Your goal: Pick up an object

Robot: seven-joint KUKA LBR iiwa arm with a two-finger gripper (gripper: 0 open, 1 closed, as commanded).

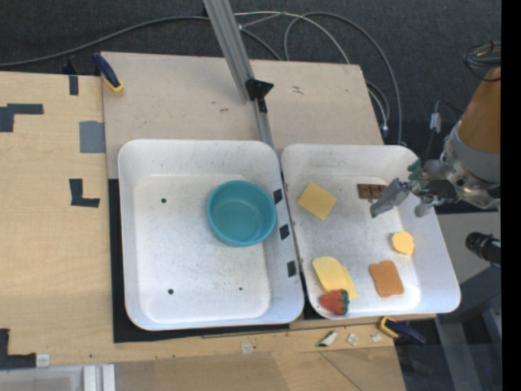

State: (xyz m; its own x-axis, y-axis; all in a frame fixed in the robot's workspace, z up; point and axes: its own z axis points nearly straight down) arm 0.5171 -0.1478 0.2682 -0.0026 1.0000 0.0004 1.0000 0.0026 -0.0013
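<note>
Tool [404, 199] position: above the upper right part of the right bin [431, 296], reaching in from the right. Two grey fingers [389, 198] are spread apart with open space between them; nothing is held. No object has been lifted yet.

Candidate objects, all in the right bin:
- Brown block [370, 191], just left of the tool and partly covered by the near finger. Judged the likeliest target.
- Yellow square [317, 200], near the bin's left wall.
- Small orange round piece [402, 243], below the tool.
- Orange slab [387, 278], toward the front edge.
- Pale yellow piece [333, 273], with a red strawberry-like item [334, 302] touching its lower end.

The left bin [138, 218] holds a teal bowl [241, 212], well apart from the tool.

Failure risks from this state:
1. Flat objects. Most pieces lie low on the bin floor; fingers closing above them would shut on air.
2. Misalignment. If the tool descends off-centre, one finger may land on the brown block and push it aside instead of straddling it.
3. Wall contact. The brown block lies near the bin's upper rim; a steep approach could strike the rim.
4. Crowding. The pale yellow piece and the red item touch, so a grasp there may shift both.
</note>
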